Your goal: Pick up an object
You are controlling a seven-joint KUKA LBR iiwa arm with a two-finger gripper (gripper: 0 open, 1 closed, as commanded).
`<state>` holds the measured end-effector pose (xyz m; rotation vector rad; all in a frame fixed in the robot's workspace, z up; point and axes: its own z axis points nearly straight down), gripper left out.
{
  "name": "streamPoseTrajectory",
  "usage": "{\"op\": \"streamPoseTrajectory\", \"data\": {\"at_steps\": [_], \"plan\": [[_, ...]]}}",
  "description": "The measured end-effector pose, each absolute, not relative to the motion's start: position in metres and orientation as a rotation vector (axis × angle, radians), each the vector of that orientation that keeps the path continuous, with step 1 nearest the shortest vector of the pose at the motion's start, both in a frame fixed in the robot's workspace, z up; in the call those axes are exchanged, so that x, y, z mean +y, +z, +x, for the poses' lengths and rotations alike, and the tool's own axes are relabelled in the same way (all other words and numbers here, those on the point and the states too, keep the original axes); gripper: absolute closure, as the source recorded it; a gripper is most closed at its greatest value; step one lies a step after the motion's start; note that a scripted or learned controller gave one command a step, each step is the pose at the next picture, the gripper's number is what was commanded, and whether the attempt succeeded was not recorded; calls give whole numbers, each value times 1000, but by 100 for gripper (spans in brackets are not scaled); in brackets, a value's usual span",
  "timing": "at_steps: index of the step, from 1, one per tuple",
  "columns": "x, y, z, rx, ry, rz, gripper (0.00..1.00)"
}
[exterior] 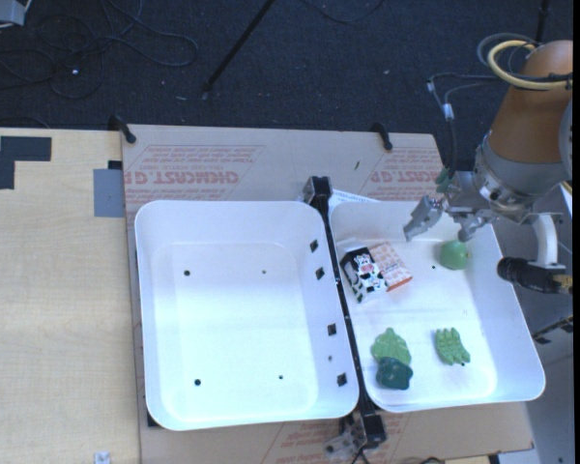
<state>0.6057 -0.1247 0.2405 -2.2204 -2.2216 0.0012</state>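
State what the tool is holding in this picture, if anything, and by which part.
Nothing is held. The tool hangs above the right bin's far end with nothing between its fingers; the green ball lies on the bin floor just below it.

The grey arm (522, 153) comes in from the right of the camera view, its orange band (546, 61) high near the upper right corner. Below the band the wrist bends down and leftward. The tool (445, 222) sits at its end with its two fingers spread apart, one finger (420, 220) jutting out to the left, nothing between them.
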Motion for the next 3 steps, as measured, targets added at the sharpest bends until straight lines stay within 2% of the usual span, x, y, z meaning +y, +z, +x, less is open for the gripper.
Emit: {"op": "streamPoseTrajectory", "data": {"at_steps": [1,2,3], "plan": [[-128,189,611,-2217,6,-2218,0],[-129,202,611,-2218,4,-2221,100],[-124,342,619,-2232,-12,-2227,100]]}}
